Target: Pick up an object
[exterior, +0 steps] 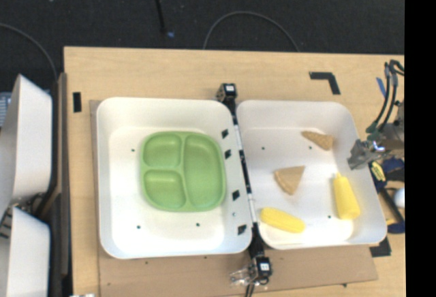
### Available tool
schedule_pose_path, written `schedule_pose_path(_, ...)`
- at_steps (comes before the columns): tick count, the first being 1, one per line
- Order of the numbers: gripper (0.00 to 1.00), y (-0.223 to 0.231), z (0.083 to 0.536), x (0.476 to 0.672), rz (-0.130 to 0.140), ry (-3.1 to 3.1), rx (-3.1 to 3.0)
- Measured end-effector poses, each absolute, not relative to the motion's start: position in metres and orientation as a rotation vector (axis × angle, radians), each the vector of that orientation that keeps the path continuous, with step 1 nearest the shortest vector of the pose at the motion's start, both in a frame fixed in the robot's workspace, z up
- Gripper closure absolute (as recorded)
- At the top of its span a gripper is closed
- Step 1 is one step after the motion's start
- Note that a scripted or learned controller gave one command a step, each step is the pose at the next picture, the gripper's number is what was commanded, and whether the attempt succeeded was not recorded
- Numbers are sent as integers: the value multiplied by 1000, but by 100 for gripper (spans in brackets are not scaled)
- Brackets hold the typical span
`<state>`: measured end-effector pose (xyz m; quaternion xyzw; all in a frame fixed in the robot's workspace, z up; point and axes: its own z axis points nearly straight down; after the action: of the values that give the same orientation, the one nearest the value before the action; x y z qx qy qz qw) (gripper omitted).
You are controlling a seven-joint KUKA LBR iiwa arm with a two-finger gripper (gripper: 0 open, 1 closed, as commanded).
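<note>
Upright, the yellow corn (346, 197) points up-view; claw (361, 151) state unclear.

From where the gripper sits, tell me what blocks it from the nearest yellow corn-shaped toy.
Nothing visible does. The gripper hangs at the right bin's right rim, and the upright yellow corn-shaped toy lies just below-left, bare floor around it.

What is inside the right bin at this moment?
The right bin holds two tan wedge pieces and two yellow pieces, all lying apart. The bin floor beneath each is covered.
</note>
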<state>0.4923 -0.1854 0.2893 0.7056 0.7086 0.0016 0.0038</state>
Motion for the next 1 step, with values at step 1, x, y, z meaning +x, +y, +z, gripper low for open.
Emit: schedule_pose_path(1, 100, -135, 294, 517, 4, 2228, 2211)
